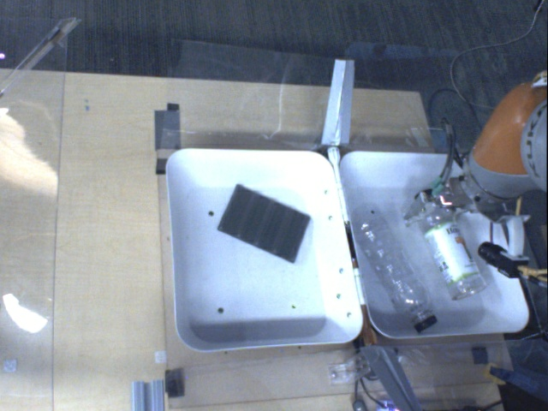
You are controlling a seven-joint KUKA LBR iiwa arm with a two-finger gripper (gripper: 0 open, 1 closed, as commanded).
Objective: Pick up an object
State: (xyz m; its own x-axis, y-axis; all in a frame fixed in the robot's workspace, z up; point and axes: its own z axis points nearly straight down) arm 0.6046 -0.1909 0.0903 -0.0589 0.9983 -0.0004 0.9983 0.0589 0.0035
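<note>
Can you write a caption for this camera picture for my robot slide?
Robot arm reaches over the right bin with clear bottles; a dark pad lies in the left bin.

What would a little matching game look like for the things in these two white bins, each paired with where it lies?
Things:
1. dark flat slab
2. labelled clear bottle
3. clear plastic bottle with a dark cap

Places:
A. right bin, nearest the arm
B. left bin
C. right bin, beside the wall between the bins

Pairs: 1-B, 2-A, 3-C
</note>
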